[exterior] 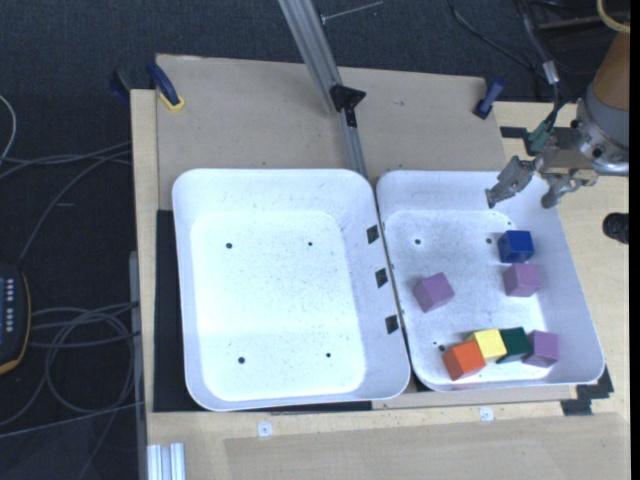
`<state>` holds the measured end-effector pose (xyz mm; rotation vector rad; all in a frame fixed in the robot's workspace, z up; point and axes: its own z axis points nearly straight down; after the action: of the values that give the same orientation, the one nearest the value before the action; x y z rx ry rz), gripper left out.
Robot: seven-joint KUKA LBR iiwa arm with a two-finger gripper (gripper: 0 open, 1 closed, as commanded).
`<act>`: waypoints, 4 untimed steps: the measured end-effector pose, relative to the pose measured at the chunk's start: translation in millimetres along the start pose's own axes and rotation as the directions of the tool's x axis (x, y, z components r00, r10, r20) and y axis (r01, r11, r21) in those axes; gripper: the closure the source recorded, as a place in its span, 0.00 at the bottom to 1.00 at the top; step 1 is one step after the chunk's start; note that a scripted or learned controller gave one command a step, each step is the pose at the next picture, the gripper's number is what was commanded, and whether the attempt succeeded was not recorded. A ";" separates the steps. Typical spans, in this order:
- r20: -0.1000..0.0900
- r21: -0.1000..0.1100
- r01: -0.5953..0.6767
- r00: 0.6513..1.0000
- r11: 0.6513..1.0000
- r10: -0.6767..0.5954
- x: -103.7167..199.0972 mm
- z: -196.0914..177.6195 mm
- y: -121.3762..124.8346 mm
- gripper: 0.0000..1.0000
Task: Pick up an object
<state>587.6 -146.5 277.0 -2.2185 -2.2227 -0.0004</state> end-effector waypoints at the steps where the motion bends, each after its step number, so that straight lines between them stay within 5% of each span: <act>1: 0.000 0.000 0.000 1.000 1.000 0.000 0.0 0.0 0.0 0.00; 4: -0.001 0.007 -0.002 1.000 1.000 0.002 16.2 166.1 5.6 0.00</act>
<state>593.1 -130.2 110.9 -2.2165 -2.2172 0.0064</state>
